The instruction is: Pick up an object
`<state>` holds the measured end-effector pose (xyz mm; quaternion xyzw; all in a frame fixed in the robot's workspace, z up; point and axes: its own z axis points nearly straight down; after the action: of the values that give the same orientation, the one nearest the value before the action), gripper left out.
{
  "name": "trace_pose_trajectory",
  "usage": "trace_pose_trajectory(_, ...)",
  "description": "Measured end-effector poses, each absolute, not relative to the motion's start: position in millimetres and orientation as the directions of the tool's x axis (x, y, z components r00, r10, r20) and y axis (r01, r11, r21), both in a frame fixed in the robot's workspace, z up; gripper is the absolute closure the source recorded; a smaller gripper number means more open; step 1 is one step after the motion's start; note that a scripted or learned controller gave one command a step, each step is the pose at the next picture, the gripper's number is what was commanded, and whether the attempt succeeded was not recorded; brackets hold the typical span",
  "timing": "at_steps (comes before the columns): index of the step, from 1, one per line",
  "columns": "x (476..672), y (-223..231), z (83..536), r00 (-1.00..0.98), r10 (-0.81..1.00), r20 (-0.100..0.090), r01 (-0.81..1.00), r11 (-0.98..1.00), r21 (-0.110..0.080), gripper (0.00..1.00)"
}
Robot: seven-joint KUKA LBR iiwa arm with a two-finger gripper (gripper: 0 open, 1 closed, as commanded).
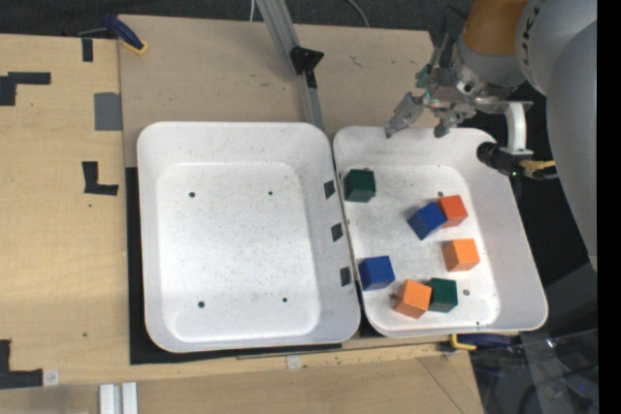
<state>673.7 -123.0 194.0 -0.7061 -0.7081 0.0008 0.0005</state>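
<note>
Blocks (426, 219) in right bin (514, 208), claw (420, 122) spread above

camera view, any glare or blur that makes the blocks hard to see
Camera view: light is even and soft, the blocks sharp with only faint shadows, e.g. the blue block; the white bin shows no strong glare; the claw above the bin's far edge looks slightly soft, and the top background is dark.

Two white bins: left bin (233, 238); right bin (505, 208); seven blocks in all; three orange (453, 208) (461, 254) (414, 298); two blue (426, 220) (376, 271); two green (360, 184) (443, 294).
</note>
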Motion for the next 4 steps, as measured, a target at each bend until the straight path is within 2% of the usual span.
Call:
trace_pose_trajectory(1,673.6,-123.3,194.0,-0.002,1.000,-0.001,1.000,0.002,-0.002,0.00)
trace_pose_trajectory(2,669.4,-128.0,131.1,-0.002,1.000,-0.001,1.000,0.002,-0.007,0.00)
trace_pose_trajectory(3,668.1,-126.8,88.7,-0.003,1.000,-0.001,1.000,0.003,-0.006,0.00)
trace_pose_trajectory(4,669.4,-126.4,101.9,-0.004,1.000,-0.001,1.000,0.004,-0.003,1.00)
